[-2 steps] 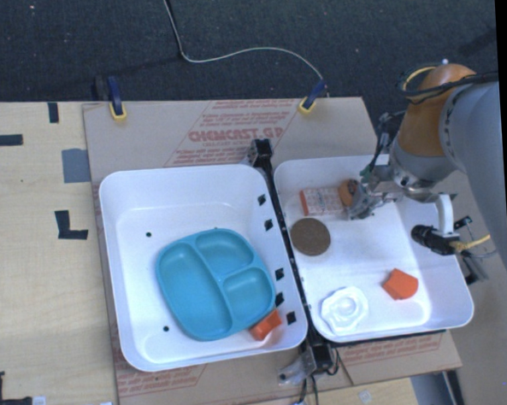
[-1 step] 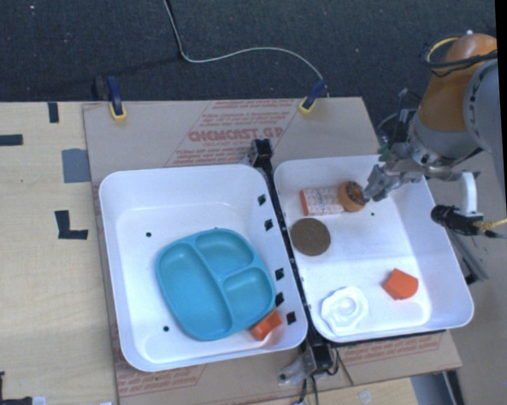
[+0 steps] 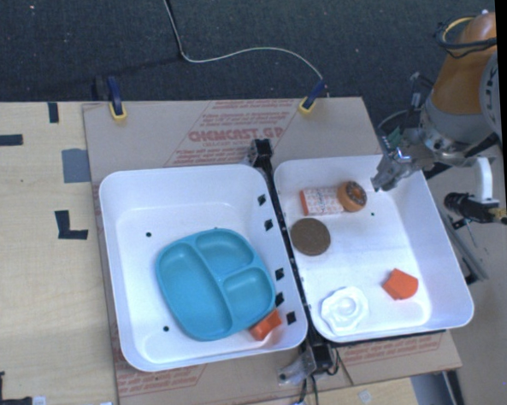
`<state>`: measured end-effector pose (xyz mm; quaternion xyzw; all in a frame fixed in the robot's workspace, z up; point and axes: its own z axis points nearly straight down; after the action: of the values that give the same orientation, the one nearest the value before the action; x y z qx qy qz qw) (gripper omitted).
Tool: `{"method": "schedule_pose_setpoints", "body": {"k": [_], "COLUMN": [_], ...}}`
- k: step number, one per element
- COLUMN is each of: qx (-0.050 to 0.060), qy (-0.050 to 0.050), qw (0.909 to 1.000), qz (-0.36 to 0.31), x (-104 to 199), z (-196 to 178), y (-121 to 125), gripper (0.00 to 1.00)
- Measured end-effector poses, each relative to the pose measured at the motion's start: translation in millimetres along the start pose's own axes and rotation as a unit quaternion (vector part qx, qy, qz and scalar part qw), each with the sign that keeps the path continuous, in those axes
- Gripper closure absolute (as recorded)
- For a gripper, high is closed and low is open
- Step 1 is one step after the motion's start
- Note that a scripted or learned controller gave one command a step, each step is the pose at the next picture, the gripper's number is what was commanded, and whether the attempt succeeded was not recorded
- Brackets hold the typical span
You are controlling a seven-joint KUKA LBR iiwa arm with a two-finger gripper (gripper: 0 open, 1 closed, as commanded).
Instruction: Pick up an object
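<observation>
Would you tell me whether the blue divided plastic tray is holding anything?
Empty: the blue divided plastic tray shows three bare compartments; a small orange object lies beside its lower edge.

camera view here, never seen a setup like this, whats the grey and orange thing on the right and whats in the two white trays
That is a robot arm, seen by one fixed camera looking down at a slant. Its end effector, the grasping part, hangs over the right bin's far edge, with nothing visibly held. The left bin holds a blue divided plate and a small orange piece beside it. The right bin holds a patterned packet, an orange-brown round item, a brown disc, an orange block and a white round object. Both bins rest on a cardboard sheet.
</observation>
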<state>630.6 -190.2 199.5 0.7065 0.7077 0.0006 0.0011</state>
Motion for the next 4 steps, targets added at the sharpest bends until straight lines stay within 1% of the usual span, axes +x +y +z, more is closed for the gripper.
{"method": "schedule_pose_setpoints", "body": {"k": [1, 3, 4], "qx": [-0.001, 0.002, 0.003], "qy": [0.0, 0.001, 0.001], "qw": [1.0, 1.0, 1.0], "qz": [0.0, -0.003, -0.002], "x": [0, 121, 176], "z": [-52, -60, -47], "y": [1, 4, 13], "gripper": [1.0, 1.0, 1.0]}}
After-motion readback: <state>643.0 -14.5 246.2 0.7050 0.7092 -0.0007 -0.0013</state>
